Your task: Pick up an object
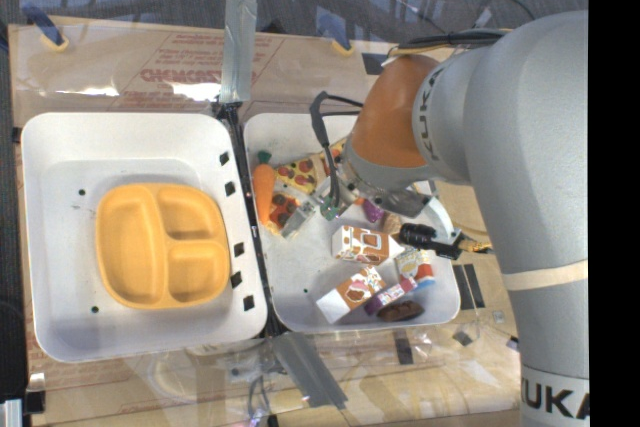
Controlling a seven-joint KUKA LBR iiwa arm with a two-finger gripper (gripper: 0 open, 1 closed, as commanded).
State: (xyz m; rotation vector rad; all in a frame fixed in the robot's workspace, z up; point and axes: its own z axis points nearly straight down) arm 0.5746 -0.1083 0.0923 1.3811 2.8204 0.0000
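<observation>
A brown table (120, 65) carries two shallow white bins side by side; the left bin (50, 215) holds a yellow divided tray (160, 243); the right bin (300, 315) holds a jumble of toy food: an orange carrot (263, 193) by its left wall, a pizza slice (298, 177) beside it, small printed cartons (360, 243) and a dark round piece (400, 310) near its front edge; the gripper (330, 205) reaches down just beside the pizza slice, whether its fingers are wide, narrow or closed on anything I cannot tell.

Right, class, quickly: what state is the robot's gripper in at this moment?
Gripper: down in the right bin among the toy food, by the carrot; open or closed cannot be told.
</observation>
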